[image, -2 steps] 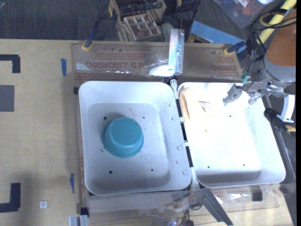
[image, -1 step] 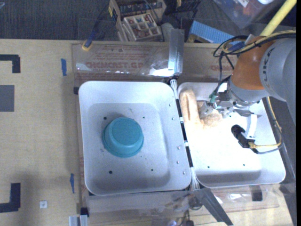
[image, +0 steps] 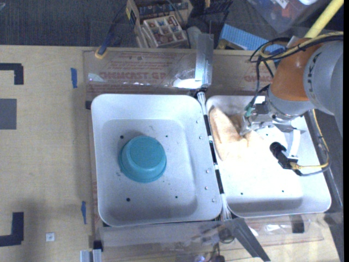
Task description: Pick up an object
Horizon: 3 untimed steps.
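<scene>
You've got two white bins side by side on the wooden worktop, blue tape marks on its left, and a cardboard box of clutter behind the bins.

Teal-blue bowl sitting in the white left bin, a pale tan, peach-ish obj. lying in the white right bin — arm showing grey w/ an orange band, and the bench showing light wood w/ black marks.
</scene>
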{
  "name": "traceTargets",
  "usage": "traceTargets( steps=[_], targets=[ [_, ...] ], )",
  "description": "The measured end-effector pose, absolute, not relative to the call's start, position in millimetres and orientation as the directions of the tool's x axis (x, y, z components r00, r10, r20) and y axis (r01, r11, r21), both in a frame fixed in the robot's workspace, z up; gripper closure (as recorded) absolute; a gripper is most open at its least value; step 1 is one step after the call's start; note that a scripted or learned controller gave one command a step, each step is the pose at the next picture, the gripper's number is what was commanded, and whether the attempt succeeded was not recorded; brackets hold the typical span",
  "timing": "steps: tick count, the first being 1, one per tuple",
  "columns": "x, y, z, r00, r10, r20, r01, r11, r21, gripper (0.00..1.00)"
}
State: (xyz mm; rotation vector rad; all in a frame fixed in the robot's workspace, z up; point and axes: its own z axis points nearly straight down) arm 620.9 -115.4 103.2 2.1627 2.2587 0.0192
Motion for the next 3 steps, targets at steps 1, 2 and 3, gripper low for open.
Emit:
traceTargets(
  steps=[1, 2, 3],
  targets=[
    [653.5, -71.2, 185.9, -0.362, 0.932, -0.003, 0.932, 0.362, 0.005, 1.0],
    [667.5, -114.0, 202.5, -0.413, 0.911, -0.004, 0.911, 0.413, 0.004, 1.0],
    [667.1, -77.6, 192.6, -0.54, 0.842, -0.001, 0.842, 0.54, 0.0, 1.0]
  ],
)
